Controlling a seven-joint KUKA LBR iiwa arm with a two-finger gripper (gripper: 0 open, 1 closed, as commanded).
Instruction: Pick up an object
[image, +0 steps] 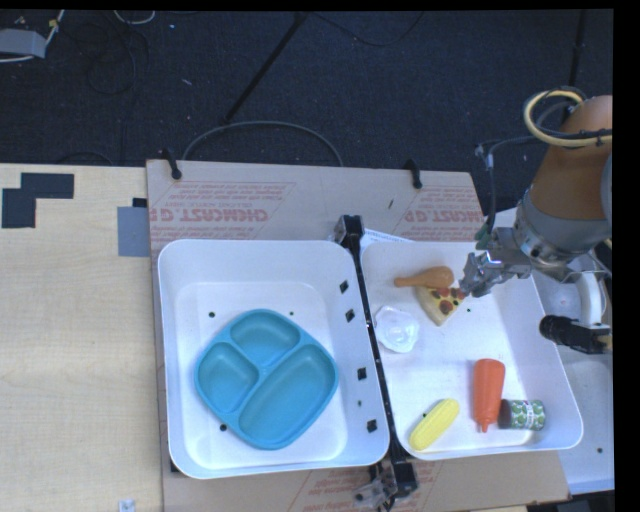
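Your gripper (470, 283) hangs just right of the pizza slice (440, 303); slice's long axis runs diagonally; finger state: can't tell.

A blue plate (265, 377) sits in a white bin (180, 300); the carrot (487, 392) is orange, the corn (434, 424) yellow, the can (523, 414) green.

— What's the surface (70, 350) like?

— Pale wood-toned, with dark blocky marks near its far left corner. A brown cardboard sheet (300, 205) with red printing lies flat on it.

— And on the cardboard?

— Two shallow white bins side by side — the left bin (190, 270) and the right bin (555, 420) — touching along a black divider strip (362, 330).
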